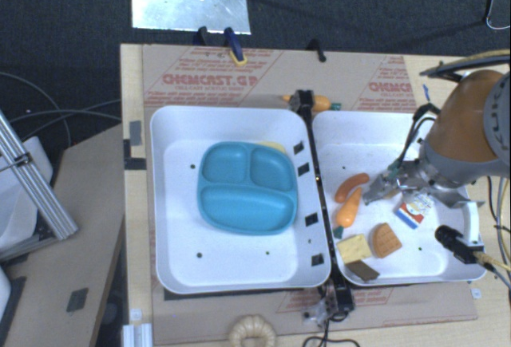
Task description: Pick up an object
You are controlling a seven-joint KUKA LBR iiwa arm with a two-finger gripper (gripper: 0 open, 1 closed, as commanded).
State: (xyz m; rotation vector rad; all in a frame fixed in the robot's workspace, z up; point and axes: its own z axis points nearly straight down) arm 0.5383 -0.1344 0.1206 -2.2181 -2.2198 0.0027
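Hand [382, 191] beside carrot [349, 210] in right bin [455, 270]; grip state cannot be told. Carrot judged light, stiff, slippery; best pinched mid-body.

One fixed camera looks down at a slant on both white bins [239, 118].

plate [246, 187]: sky blue, in left bin | bins [176, 178]: white | sausage [351, 185]: orange-red | carrot [349, 210]: orange | cheese block [354, 246]: pale yellow | round cracker [386, 240]: tan-brown | small packet [411, 214]: white, red and blue print | arm [471, 126]: grey, orange band | bench board [215, 76]: tan, red lettering
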